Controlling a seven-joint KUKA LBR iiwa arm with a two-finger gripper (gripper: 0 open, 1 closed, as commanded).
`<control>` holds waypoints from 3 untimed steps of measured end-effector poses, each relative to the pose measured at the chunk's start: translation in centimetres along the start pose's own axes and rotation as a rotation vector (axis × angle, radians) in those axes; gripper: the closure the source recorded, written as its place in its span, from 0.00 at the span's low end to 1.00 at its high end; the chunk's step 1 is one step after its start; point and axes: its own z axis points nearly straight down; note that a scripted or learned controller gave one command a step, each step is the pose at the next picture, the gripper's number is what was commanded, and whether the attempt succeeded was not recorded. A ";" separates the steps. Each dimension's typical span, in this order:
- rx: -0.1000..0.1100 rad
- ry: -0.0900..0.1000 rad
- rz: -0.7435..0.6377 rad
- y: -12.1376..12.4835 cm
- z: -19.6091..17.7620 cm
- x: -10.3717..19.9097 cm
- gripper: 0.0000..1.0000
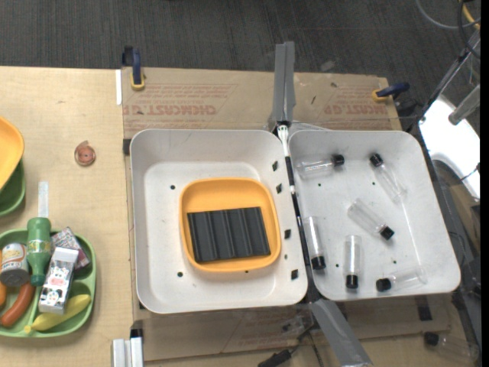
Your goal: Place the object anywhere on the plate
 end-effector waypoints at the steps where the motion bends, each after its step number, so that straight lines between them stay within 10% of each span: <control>1: -0.001 0.001 -0.196 1.9 1.4 -2.2 0.00; 2: 0.000 0.001 -0.676 3.7 3.8 -2.8 0.00; 3: 0.002 0.002 -0.815 2.0 3.2 -1.0 0.00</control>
